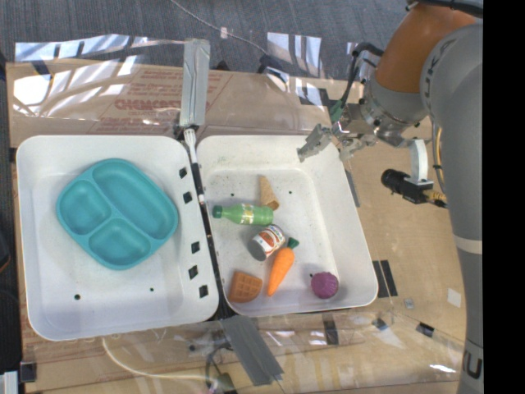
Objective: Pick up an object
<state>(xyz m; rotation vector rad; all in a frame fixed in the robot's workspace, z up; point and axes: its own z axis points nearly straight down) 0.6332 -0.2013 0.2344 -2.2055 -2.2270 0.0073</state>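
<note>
The right bin [328, 195] holds several small toys: a green bottle [244, 213], an ice-cream cone [268, 191], a small can [267, 241], an orange carrot [280, 270], a waffle [244, 286] and a purple ball [325, 284]. My gripper [316, 144] hangs over the bin's back right corner, above and to the right of the cone. Nothing shows between its fingers. It is apart from all the toys.
The left bin [49, 302] bears a teal divided plate [117, 212]. A taped divider [197, 212] runs between the two bins. Cardboard and tape lie behind the bins. The grey arm with its orange band [410, 48] comes in from the upper right.
</note>
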